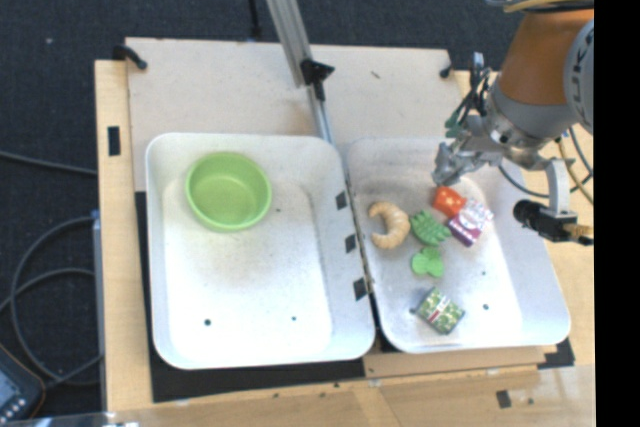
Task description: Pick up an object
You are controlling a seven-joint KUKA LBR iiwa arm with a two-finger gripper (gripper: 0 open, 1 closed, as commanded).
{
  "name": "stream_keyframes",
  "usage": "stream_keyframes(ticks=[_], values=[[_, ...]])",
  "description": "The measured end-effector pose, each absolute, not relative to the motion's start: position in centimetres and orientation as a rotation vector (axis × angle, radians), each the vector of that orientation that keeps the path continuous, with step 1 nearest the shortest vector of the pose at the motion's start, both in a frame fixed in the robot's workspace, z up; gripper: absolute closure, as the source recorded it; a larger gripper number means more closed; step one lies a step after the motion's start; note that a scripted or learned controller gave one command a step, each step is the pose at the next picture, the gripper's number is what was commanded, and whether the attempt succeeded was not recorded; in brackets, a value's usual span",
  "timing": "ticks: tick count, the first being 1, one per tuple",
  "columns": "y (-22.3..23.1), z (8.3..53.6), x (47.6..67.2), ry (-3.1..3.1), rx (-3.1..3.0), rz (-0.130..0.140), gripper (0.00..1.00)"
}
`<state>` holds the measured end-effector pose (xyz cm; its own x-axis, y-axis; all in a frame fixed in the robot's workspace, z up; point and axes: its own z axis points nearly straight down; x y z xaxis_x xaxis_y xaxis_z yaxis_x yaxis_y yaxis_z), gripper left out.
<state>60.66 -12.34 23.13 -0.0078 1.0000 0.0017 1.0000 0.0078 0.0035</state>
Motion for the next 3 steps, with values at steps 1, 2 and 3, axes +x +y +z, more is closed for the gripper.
stream_keyframes(ticks=[1,2,3], values=[[-7.2,24.4,60.3,2.230,2.213,0.005,1.00],[-1.6,24.9,61.0,2.231,2.212,0.004,1.00],[3.4,24.1,60.4,2.229,2.214,0.001,1.00]])
